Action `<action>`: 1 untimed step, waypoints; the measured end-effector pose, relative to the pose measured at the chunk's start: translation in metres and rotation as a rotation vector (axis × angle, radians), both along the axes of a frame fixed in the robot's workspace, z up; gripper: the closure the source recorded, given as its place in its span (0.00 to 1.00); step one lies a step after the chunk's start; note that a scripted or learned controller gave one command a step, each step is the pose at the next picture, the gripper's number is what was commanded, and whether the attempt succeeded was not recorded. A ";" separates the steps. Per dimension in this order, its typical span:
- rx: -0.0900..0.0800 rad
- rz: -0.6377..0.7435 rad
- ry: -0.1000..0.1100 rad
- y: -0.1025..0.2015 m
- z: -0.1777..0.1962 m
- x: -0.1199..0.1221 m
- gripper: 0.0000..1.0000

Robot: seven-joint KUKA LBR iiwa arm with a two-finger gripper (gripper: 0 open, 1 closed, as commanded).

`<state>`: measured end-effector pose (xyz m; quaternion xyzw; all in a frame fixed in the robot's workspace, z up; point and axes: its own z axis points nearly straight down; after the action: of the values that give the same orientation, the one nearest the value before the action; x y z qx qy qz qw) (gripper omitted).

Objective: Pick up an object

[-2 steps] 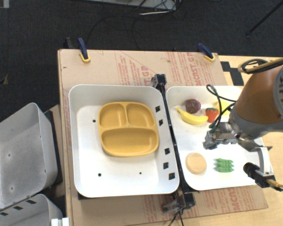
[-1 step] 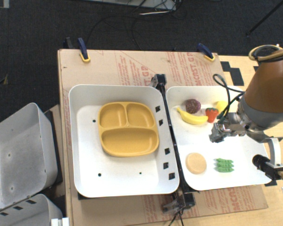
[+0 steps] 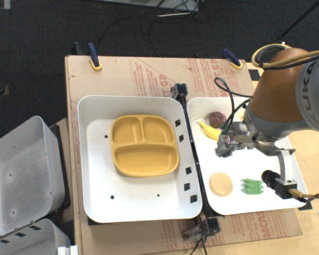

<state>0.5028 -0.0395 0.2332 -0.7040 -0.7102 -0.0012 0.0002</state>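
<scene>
Looking down from the camera view, the worktop [image 3: 127,70] carried two white bins. The left bin [image 3: 95,195] held a yellow divided plate [image 3: 145,145]. The right bin [image 3: 239,203] held a banana [image 3: 208,130], a dark round fruit [image 3: 218,119], a tan disc [image 3: 221,184] and a small green toy [image 3: 252,186]. The claw [image 3: 224,147] hung low just beside the banana; whether it was wide or narrow could not be told, and nothing showed in it. Judged: the banana was light, smooth and curved, best taken across its middle.
</scene>
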 end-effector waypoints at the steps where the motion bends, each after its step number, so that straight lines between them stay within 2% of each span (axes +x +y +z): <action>1: 0.000 0.000 0.001 0.053 0.009 0.008 1.00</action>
<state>0.5113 0.0131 0.2426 -0.7040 -0.7102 -0.0010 0.0004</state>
